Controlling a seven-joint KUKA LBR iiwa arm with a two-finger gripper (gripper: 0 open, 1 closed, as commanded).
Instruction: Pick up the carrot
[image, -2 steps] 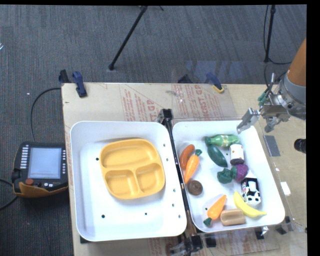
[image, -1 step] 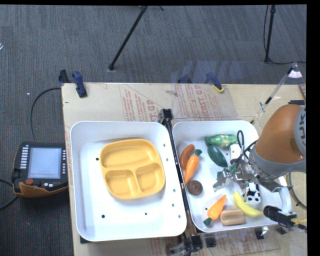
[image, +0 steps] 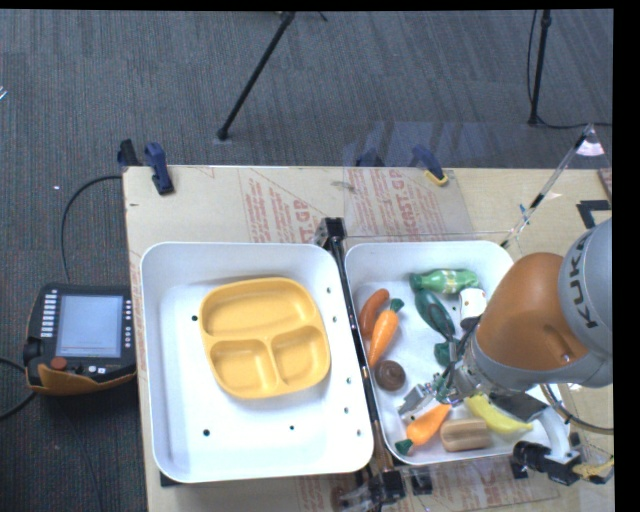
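Two carrots lie in the right bin. One orange carrot with a green top rests near the bin's left wall, beside a reddish-orange piece. A second, shorter carrot lies near the bin's front edge, with its green end pointing to the front left. My gripper hangs low over the bin, just above and behind this front carrot, under the orange wrist. Nothing shows held in it.
The right bin also holds a green bottle-shaped item, a dark green vegetable, a brown round piece, a banana and a tan block. A yellow divided plate lies in the left bin.
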